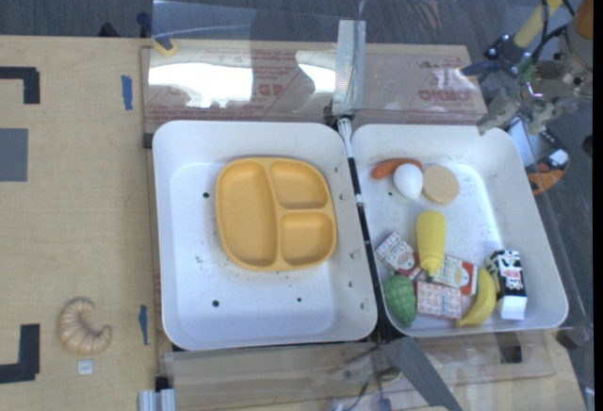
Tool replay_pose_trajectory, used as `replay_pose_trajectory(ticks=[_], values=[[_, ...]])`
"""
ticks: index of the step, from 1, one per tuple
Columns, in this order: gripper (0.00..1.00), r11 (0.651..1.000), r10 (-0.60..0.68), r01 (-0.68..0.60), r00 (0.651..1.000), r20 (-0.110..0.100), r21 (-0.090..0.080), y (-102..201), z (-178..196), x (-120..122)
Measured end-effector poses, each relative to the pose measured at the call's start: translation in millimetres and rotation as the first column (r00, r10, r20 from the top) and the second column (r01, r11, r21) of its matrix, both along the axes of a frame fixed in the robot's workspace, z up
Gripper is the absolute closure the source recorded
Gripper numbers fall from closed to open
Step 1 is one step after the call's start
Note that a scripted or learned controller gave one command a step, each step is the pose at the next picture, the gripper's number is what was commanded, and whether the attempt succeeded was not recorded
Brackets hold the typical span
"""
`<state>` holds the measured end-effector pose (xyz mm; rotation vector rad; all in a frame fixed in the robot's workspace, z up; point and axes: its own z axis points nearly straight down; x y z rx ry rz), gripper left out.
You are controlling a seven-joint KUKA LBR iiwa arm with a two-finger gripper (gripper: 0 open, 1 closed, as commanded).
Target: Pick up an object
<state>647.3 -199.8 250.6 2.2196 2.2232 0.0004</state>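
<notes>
1. The bins (179,211) looked like smooth white plastic, speckled with dark marks.
2. The yellow tray (275,211) in the left bin was matt plastic.
3. The bench (66,211) was pale wood.
4. The far screens (245,60) were clear, glossy sheets.

You find little legible print here. Red lettering runs across the clear panel (429,84) behind the right bin (528,202), mirrored and glare-washed, unreadable. The small packets (441,298) among the toy food carry red-and-white printed labels, too small for you to make out. No numbers or brands can be read.
</notes>
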Motion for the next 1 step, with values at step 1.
replay_pose_trajectory(ticks=[1], values=[[0.00,1.000,0.017,-0.017,1.000,-0.011,0.003,64.3,-153.7,-30.1]])
